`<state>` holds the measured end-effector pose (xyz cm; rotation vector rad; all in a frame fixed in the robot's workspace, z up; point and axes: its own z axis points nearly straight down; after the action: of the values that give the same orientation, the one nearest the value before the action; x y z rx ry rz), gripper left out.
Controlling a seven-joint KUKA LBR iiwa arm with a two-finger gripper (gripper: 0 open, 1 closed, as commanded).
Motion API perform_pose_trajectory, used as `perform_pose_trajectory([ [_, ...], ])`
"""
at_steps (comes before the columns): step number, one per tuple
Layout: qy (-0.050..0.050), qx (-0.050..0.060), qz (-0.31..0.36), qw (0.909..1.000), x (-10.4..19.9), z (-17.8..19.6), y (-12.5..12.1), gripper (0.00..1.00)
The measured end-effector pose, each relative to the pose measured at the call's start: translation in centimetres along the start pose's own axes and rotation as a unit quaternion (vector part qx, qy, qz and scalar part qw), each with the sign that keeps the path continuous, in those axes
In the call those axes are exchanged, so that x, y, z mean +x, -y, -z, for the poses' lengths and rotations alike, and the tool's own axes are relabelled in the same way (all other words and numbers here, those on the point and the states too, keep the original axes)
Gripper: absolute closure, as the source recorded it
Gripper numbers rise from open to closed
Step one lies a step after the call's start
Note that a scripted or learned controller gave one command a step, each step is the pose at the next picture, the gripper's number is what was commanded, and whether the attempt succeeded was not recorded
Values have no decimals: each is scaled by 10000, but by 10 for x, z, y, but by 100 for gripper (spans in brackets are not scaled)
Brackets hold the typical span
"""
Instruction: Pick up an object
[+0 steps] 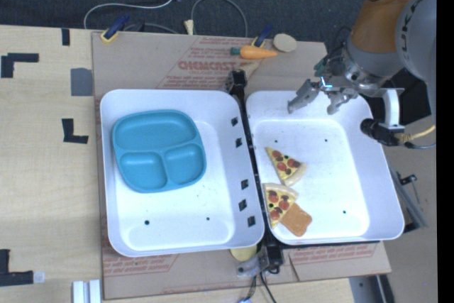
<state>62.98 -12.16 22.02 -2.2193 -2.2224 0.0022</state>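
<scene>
Two toy pizza slices lie in the right bin (369, 174): one slice (285, 164) near the bin's left middle, the other slice (278, 200) just below it. A brown toy cookie (296, 221) touches the lower slice. My gripper (316, 103) hangs over the bin's far edge, well above and to the right of the slices. Its two fingers are spread apart with nothing between them.
A blue divided plate (159, 150) rests in the left bin (142, 223). A toy carrot (255, 51) and a beige round piece (285, 42) lie on the cardboard behind the bins. A black divider (245, 152) runs between the bins. Cables trail at the back.
</scene>
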Motion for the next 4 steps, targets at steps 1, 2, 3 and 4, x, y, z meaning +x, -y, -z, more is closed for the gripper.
perform_pose_trajectory([
  [1,-16,42,3,10000,41,-39,61,0],
  [2,26,-57,-9,10000,19,-133,67,0],
  [3,8,-109,16,9999,13,-129,73,0],
  [4,28,-129,10,9999,21,-129,75,0],
])
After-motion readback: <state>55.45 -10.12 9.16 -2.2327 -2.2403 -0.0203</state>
